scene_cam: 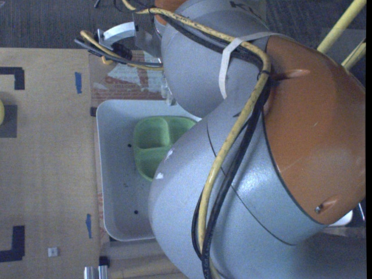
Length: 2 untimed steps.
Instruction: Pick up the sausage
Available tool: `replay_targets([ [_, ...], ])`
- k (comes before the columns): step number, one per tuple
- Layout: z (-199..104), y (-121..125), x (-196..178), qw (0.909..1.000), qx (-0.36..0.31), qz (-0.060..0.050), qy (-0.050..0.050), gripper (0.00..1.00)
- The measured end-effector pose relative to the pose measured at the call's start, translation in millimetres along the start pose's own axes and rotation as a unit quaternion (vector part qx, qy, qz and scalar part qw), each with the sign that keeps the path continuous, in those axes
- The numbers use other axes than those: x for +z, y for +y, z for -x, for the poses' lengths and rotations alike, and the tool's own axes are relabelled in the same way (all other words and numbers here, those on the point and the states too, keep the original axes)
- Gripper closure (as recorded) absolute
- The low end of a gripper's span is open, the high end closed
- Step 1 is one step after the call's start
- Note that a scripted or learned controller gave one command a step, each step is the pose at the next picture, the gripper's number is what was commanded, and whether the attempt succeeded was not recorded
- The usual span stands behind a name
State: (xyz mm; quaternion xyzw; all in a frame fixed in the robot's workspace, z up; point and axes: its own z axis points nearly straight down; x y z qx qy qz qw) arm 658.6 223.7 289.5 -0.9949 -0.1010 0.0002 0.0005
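The grey arm with its orange band (314, 138) fills most of the camera view and covers the right part of the bench. A green divided plate (154, 144) lies in the white bin (113, 173); its right side is hidden behind the arm. No sausage can be made out in the uncovered part of the bin. The arm's bulk hides whatever lies beneath it.
A yellow cable (232, 150) runs along the arm. A tan board (46, 156) with black corner marks and blue tape lies left of the bin. Loose cables and a white bracket (116, 34) stick out at the top, above a brick-patterned sheet (131, 74).
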Motion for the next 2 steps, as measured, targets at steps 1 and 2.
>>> replay_targets([
  [1, -2.5, 0.0, -1.4, 1.0, 0.001, 0.0, 0.0, 1.0],
  [2, -2.4, 0.0, 11.0, 1.0, 0.001, 0.0, -0.002, 1.0],
])
